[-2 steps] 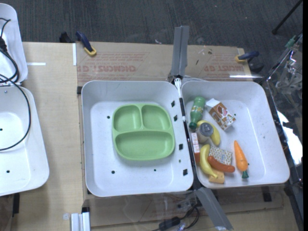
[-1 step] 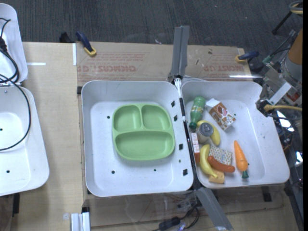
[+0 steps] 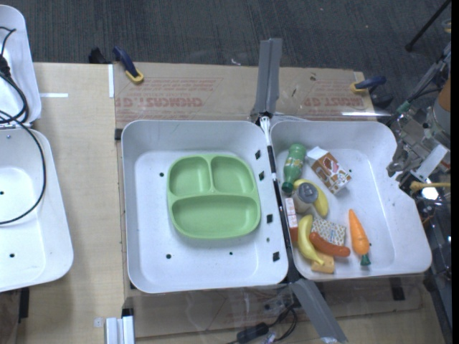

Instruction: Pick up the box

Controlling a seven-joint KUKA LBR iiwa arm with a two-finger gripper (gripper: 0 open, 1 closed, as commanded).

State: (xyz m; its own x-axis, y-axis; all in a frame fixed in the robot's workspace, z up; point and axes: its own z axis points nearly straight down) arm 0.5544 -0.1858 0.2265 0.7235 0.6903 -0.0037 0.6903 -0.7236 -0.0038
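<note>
The box [image 3: 330, 171] is a small white and orange carton lying tilted in the upper middle of the right bin [image 3: 387, 143], just right of a green bottle [image 3: 293, 165]. My gripper [image 3: 410, 165] hangs at the right bin's right rim, well to the right of the box and apart from it. Nothing shows between it and the box but bare bin floor.
Below the box lie a grey-capped can [image 3: 306, 194], bananas [image 3: 306, 239], a sausage [image 3: 330, 246], a patterned packet [image 3: 329, 230] and a carrot [image 3: 358, 236]. The left bin [image 3: 143, 192] holds a green divided plate [image 3: 214, 196]. A grey divider post [image 3: 268, 77] stands between the bins.
</note>
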